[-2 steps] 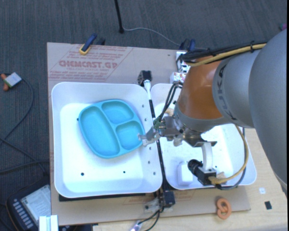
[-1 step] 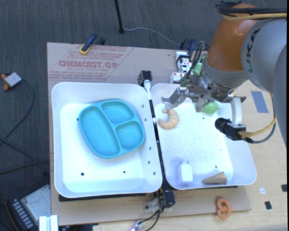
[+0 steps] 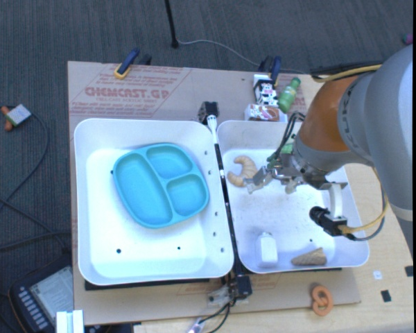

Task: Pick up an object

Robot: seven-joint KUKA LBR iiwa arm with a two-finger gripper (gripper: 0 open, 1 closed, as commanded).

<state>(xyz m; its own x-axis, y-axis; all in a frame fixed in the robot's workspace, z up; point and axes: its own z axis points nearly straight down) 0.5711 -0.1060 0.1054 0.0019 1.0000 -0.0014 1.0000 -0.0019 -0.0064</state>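
In the right bin (image 3: 353, 255), a tan croissant-shaped piece (image 3: 241, 170) lies near the left wall. A small white block (image 3: 267, 248) and a brown wedge (image 3: 310, 257) lie near the front wall. My gripper (image 3: 271, 184) hangs over the bin's upper middle, just right of the croissant piece. It is open, its fingers (image 3: 253, 184) spread apart with nothing between them. A blue divided plate (image 3: 161, 184) sits in the left bin (image 3: 97, 255).
Behind the right bin stand a green bottle (image 3: 288, 94) and a small printed carton (image 3: 264, 104). An orange ring-shaped item (image 3: 322, 299) lies on the board in front of the right bin. Blue clamps (image 3: 128, 62) grip the board's back edge.
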